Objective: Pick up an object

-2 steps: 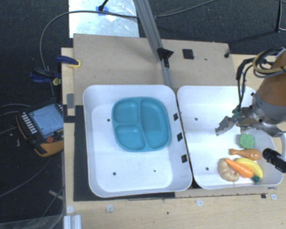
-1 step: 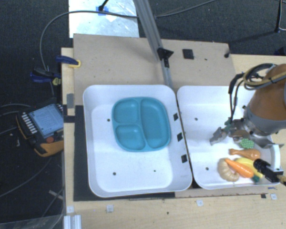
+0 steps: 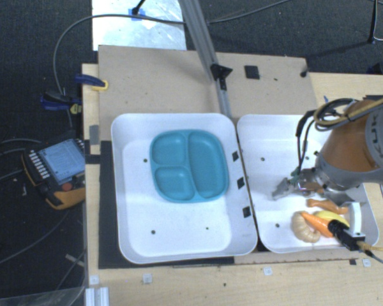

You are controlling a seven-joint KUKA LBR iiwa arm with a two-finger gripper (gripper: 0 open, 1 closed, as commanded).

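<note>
Camera view, nearest first: along the right bin's (image 3: 268, 171) front edge lies a cluster of small objects — a beige ring-shaped piece (image 3: 304, 227), an orange carrot-like piece (image 3: 319, 221) touching it, something yellow (image 3: 332, 217) and an orange-brown bit (image 3: 325, 204) just behind. Just above them the gripper (image 3: 285, 189) hangs low over the bin floor, its fingers spread a little and nothing between them (the tips point left, toward the divider). Behind it rises the grey arm (image 3: 345, 155) with its orange band. Left bin (image 3: 134, 222) — a blue divided plate (image 3: 189, 165) sits toward its back.
</note>
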